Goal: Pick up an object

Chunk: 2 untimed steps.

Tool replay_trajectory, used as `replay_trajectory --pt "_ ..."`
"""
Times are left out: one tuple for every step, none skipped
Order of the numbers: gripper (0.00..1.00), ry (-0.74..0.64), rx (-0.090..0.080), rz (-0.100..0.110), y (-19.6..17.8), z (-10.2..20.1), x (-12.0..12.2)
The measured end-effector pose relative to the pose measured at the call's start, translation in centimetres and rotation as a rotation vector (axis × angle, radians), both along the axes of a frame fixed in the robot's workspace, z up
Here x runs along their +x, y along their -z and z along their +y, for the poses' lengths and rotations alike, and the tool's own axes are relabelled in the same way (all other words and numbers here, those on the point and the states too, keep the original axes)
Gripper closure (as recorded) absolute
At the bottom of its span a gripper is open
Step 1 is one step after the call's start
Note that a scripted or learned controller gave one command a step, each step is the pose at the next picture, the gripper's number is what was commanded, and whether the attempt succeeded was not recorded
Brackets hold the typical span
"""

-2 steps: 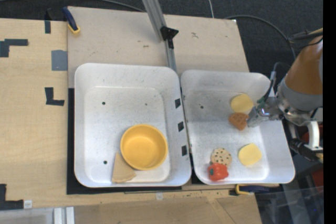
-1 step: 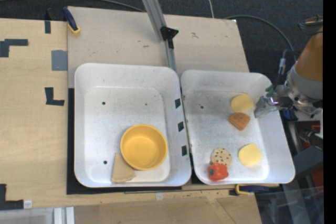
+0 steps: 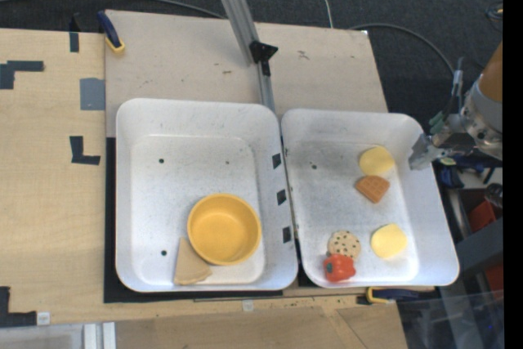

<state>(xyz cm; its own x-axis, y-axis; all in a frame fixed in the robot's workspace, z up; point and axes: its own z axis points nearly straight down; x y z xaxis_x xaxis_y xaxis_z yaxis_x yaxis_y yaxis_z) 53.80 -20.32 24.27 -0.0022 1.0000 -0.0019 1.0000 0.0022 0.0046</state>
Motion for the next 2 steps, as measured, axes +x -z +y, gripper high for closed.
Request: replay_trajectory --pt "1.00 -0.006 0.004 0.005 -0.2 6.2 1.3" --pt "1.00 -0.006 0.004 0.006 -0.5 12.2 1.6"
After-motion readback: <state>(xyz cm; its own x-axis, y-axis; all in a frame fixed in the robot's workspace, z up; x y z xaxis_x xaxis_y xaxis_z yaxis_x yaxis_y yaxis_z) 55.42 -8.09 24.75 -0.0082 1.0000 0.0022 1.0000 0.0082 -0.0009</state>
